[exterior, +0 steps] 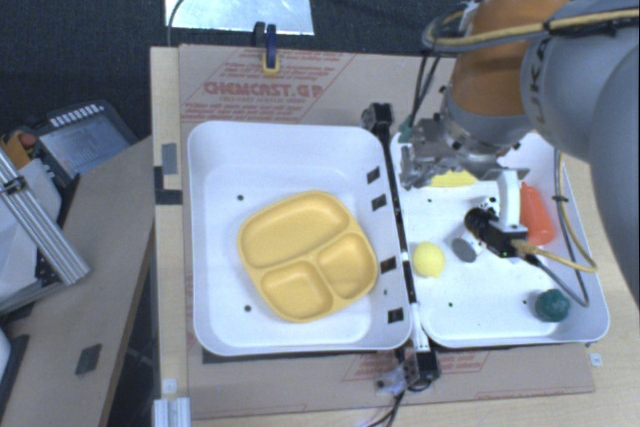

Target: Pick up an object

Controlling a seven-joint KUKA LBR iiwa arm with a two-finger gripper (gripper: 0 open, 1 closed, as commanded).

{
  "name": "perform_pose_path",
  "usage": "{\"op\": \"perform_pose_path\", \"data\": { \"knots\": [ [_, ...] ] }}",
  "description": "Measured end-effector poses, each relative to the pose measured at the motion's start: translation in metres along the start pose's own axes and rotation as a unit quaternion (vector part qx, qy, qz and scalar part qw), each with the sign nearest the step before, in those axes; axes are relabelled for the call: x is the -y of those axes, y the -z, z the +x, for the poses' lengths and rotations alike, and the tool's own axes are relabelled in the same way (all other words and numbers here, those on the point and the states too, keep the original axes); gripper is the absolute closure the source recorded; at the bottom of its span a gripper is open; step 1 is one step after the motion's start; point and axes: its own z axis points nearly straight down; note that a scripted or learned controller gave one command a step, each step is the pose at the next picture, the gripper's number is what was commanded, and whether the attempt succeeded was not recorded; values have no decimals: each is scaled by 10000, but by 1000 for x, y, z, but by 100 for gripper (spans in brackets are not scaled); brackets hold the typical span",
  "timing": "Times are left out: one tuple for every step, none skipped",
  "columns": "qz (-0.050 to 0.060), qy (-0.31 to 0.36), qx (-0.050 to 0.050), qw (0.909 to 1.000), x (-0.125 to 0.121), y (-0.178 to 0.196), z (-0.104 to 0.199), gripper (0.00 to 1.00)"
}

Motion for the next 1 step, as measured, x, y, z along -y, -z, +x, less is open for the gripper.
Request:
{"op": "perform_pose_path", "data": {
  "knots": [
    [-1, 0, -1, 10000, -20, -9, 57, 100]
  ]
}}
